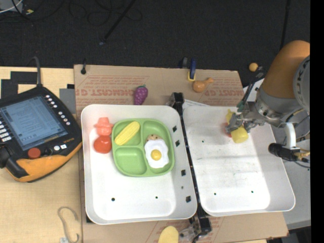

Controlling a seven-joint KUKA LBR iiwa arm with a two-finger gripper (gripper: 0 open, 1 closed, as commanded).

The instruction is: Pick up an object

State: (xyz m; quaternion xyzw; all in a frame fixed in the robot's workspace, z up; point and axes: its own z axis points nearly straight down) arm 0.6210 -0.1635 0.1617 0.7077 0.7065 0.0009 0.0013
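Yellow block (240, 135) in right bin (238, 186), upper right of frame, at the gripper (237, 127) tip. Can't tell whether it's gripped or loose. Left bin (131, 196): green tray (132, 161) with corn (126, 132) and fried egg (156, 154).

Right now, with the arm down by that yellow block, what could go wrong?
The yellow block sits under the gripper, near the right bin's upper edge. I can't tell whether it is gripped, so it may slip or stay behind. A push could also slide it against the bin wall.
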